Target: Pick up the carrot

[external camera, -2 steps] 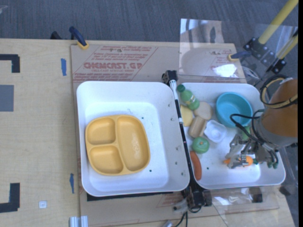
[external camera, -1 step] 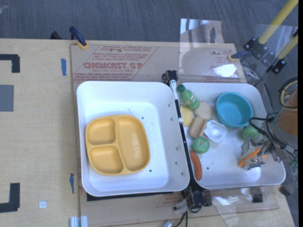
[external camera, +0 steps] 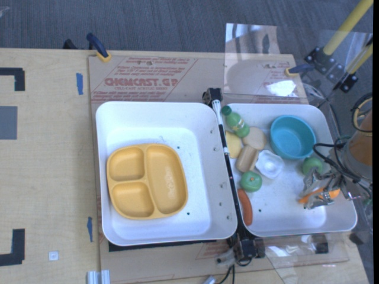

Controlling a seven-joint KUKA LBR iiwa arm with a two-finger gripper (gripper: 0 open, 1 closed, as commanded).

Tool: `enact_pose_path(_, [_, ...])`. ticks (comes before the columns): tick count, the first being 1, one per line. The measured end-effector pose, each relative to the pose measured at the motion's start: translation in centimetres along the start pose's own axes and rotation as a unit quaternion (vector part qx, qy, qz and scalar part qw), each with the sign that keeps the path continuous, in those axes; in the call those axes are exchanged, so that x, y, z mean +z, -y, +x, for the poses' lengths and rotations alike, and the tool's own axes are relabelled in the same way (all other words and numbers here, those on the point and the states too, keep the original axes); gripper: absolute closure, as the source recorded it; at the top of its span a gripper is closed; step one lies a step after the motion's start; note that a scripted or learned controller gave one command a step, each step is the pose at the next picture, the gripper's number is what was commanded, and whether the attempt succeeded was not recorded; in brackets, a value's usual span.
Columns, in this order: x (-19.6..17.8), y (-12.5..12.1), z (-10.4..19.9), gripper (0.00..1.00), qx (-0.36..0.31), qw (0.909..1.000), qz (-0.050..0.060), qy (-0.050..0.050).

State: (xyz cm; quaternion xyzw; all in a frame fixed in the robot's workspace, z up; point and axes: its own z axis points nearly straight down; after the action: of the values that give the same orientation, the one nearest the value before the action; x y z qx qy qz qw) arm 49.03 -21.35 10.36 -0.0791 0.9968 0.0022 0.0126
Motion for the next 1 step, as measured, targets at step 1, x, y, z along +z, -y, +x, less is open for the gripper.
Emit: enact_pose_path(1, [1.23,-0.32,-2.46,1.0,-0.225,0.9743,0.002,-0.009])
